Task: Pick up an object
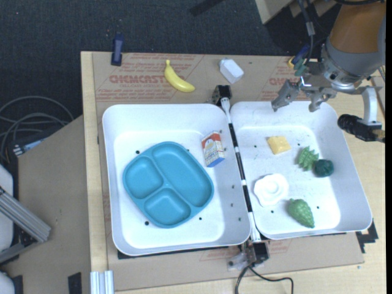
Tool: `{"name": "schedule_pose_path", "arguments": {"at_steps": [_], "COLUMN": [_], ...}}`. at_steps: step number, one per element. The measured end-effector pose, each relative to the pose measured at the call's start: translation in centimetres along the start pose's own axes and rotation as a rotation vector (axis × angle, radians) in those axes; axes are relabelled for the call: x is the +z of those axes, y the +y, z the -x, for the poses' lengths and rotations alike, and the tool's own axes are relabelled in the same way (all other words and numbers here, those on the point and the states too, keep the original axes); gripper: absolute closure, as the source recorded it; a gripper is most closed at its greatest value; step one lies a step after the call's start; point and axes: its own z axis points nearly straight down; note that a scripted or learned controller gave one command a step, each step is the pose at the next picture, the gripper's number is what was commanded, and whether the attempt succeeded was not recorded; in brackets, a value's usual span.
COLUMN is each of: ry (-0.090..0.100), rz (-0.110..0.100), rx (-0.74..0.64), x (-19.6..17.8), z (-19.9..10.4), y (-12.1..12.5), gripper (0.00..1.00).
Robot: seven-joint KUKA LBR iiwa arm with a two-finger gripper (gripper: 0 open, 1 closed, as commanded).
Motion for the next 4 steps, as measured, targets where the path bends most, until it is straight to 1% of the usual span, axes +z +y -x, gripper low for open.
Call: {"name": "schedule_pose_path", "arguments": {"at_steps": [1, 2, 3, 4], "ry": [0.001, 0.0, 0.0, 0.001], "rz": [-0.006, 0.001, 0.0, -0.003], "rx": [0.001, 0.001, 0.001, 0.001], "x": [16.6, 15.3, 15.3, 17.5], "z": [2.4, 2.4, 2.4, 1.9], "y": [0.1, 0.3, 0.3, 0.2], "gripper": [0.0, 1.0, 0.0, 0.0]}}
